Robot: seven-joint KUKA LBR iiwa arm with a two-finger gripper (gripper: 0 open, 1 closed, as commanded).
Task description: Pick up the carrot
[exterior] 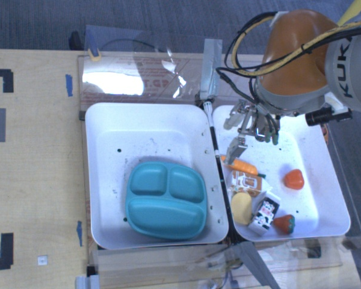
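Note:
The carrot (244,166) is orange with a small green end and lies at the left side of the right bin (325,161), close to the divider between the bins. My gripper (253,143) hangs just above and behind it, under the orange wrist band. It is open and nothing sits between the fingers. One metal finger (236,147) points down with its tip close over the carrot's upper left end; I cannot tell if it touches. The other finger (272,135) stands off to the right.
In the right bin lie an orange-red tomato (294,179), a strawberry (284,223), a cow-patterned carton (265,213), a pale yellow piece (241,207) and an orange packet (244,182) just below the carrot. A teal divided plate (166,200) sits in the left bin (108,131).

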